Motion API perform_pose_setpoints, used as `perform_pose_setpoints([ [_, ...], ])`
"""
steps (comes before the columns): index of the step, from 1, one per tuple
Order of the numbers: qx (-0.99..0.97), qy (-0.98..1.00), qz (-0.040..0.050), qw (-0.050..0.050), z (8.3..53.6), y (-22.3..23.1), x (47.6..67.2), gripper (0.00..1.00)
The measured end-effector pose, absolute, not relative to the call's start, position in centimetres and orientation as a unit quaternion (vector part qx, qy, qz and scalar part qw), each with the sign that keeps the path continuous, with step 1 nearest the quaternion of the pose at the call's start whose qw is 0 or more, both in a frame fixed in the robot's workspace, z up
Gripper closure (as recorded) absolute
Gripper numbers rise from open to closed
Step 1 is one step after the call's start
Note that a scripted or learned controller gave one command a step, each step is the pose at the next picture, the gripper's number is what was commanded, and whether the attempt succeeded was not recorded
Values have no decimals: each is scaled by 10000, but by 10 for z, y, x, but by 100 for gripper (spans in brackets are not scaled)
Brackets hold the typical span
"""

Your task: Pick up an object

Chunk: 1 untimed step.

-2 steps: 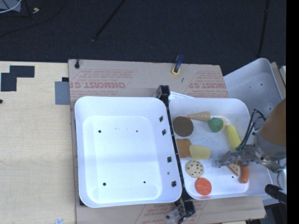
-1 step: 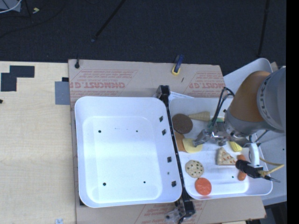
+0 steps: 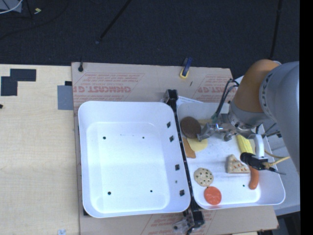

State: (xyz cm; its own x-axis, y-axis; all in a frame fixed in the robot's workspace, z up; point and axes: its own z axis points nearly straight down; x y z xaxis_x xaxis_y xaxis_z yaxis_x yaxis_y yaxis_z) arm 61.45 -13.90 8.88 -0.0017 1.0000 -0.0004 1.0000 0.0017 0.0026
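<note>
Camera view has the claw (image 3: pixel 208 131) low in the right bin (image 3: pixel 274 197), and whether it is open or closed I cannot tell. Touching its tip sits a brown disc (image 3: pixel 190 126) over a yellow piece (image 3: pixel 199 144). Further toward the viewer lie a cookie (image 3: pixel 203 176), a sandwich wedge (image 3: pixel 236 165) and a red disc (image 3: pixel 212 195). Beyond the disc lies the left bin (image 3: pixel 90 131).
</note>
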Motion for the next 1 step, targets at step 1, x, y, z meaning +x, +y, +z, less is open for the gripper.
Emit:
perform_pose_setpoints([
  [1, 7074, 7068, 16, 44, 91, -100, 583, 0],
])
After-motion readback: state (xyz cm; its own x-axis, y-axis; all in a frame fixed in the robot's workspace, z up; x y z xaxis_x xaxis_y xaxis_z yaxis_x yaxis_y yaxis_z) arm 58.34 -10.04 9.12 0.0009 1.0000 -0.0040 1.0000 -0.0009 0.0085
